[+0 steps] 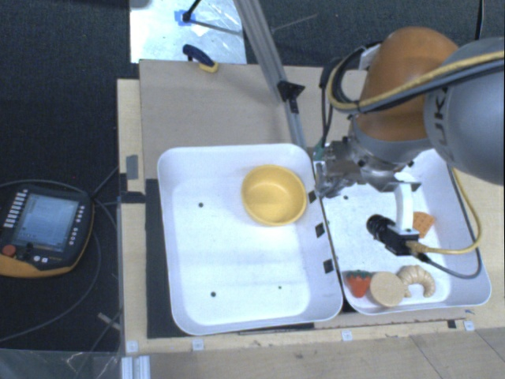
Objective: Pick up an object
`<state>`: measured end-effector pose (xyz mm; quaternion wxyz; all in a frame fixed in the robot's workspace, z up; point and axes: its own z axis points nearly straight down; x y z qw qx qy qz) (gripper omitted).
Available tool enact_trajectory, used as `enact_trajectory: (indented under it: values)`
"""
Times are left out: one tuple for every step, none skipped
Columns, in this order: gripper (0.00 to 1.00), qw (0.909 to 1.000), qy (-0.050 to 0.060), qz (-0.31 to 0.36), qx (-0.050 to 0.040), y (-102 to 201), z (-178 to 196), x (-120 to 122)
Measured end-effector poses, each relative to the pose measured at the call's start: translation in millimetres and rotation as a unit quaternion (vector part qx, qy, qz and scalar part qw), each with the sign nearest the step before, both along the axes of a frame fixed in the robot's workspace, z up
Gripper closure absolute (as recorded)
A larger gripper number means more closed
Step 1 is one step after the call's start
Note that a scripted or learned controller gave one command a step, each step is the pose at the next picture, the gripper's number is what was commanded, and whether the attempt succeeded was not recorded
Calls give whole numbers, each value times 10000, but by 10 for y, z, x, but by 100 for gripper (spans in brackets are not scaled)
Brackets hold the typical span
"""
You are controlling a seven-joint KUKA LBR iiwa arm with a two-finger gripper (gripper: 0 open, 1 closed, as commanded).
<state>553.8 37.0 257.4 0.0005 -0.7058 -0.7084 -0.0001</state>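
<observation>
camera view, from the front edge back: at the near end of the right bin (pixel 357 239) three small things lie in a row along the front wall. a red and green piece (pixel 359 283) sits to the left, a round tan disc (pixel 386 289) touches it, and a pale croissant (pixel 418 278) touches the disc's right side. further back in the same bin an orange wedge (pixel 424 223) lies near the right wall, well apart from that row.

the left bin (pixel 237 279) holds one thing, a yellow bowl (pixel 273 195), upright and toward the far right corner, close to the wall shared with the right bin.

the end effector (pixel 327 178) is just beside the bowl, over the far left part of the right bin at the line where the two bins meet. nothing can be seen gripped in it, and whether it is released or clenched cannot be told from this angle. the arm (pixel 410 77), grey with its orange band, reaches in above the far end of the right bin.

beyond the bins the tan surface (pixel 213 101) stretches back to a small blue and yellow item (pixel 200 56) at its far edge, and a slanted metal pole (pixel 264 38) crosses over it. off to the left, on the dark floor, rests a teach pendant (pixel 43 227).
</observation>
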Motion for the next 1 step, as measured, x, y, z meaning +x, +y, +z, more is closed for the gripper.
enact_trajectory:
  values:
    - [100,10000,1,6,0,542,-210,-205]
